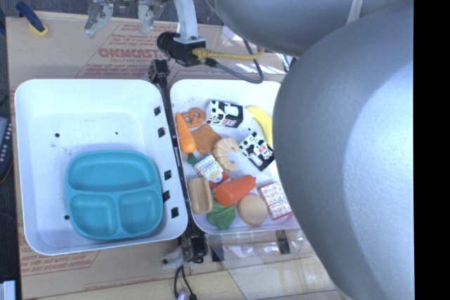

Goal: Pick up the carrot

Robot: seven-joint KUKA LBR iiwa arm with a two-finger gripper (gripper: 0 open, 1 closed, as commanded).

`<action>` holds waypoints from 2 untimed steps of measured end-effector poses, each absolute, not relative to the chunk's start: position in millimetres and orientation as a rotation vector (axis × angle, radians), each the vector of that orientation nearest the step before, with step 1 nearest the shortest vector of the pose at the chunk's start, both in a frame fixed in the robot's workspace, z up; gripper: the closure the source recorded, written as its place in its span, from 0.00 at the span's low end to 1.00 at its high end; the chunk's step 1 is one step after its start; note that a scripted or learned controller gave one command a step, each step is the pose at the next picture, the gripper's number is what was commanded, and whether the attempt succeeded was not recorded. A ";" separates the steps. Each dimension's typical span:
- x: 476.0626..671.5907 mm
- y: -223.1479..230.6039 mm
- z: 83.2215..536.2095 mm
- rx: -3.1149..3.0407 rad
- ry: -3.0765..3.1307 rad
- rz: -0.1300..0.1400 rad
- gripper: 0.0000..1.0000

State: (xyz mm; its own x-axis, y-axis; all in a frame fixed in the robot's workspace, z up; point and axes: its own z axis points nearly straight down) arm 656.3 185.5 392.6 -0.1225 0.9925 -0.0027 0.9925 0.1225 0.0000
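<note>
Pincer (121,19) sits at top left of the camera view, above the cardboard (70,46) beyond the bins, outside both. Its two fingers (95,17) point down, spread apart with a clear gap, nothing between them.

Carrot (184,134) lies in the right bin (184,91), hard against its left wall, orange, long axis running roughly up-down the view, thin end toward the top. It is well apart from the pincer: lower in the view and to the right, with the bin's rim between them.

Around the carrot: pretzel (191,114) just above, brown cookie (205,138) touching on its right, croissant (226,151) further right. Two cow-print cartons (225,113) and (256,148) and a banana (261,121) toward the bin's far right. Nearer the front: bread (200,194), a red-orange pepper (235,189), egg (252,209), green piece (221,217), small red box (274,200).

Left bin (42,102) holds a blue divided tray (112,194), three compartments.

Grey arm (337,116) covers the right side of the view and overlaps the right bin's right edge. Black cable mount (180,47) sits between the bins at the top.
</note>
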 end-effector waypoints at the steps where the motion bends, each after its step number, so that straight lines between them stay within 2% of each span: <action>1: 653.5 190.9 212.0 2.393 2.045 -0.024 0.00; 2: 608.7 214.1 116.1 2.349 2.094 -0.025 0.00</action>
